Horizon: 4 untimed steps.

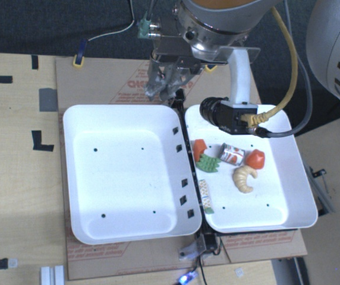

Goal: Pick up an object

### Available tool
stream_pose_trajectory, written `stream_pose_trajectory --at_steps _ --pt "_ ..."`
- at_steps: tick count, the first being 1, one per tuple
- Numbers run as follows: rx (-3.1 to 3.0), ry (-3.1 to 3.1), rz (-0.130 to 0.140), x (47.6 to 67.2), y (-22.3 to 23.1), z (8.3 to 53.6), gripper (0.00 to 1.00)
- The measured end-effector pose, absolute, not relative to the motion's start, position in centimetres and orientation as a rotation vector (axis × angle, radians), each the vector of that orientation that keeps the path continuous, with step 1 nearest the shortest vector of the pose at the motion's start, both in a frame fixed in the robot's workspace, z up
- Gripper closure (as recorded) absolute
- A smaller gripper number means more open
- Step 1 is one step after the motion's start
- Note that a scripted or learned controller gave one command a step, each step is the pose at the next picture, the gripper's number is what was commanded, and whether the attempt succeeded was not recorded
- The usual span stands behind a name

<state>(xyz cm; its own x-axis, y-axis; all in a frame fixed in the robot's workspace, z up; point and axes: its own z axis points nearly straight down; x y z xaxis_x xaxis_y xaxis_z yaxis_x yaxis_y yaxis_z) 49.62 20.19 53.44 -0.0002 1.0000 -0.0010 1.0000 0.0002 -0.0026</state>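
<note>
The right bin (277,212) holds several small items. An orange-red block (199,148) touches a green toothed piece (208,163). Beside them lie a small can with a red label (232,154) and a red round object (255,158). A tan croissant shape (245,179) sits just below those. A narrow patterned stick (204,196) lies along the bin's left wall. My gripper (164,86) hangs high, over the far edge where the two bins meet, well away from the items. I see nothing in it.
The left bin (122,177) is white with small dark dots on its floor. A black cylindrical unit (224,115) with a yellow hose overhangs the right bin's far edge. Brown cardboard lies under both bins.
</note>
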Motion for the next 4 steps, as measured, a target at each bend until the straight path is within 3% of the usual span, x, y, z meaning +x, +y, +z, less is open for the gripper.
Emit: stream_pose_trajectory --at_steps 1,2,4 --pt "-2.217 -2.225 0.004 53.7 23.5 53.3 1.0" --pt "-2.219 -2.223 0.003 51.0 22.1 53.5 1.0" --pt "-2.221 -2.222 0.002 51.5 23.3 53.4 1.0"
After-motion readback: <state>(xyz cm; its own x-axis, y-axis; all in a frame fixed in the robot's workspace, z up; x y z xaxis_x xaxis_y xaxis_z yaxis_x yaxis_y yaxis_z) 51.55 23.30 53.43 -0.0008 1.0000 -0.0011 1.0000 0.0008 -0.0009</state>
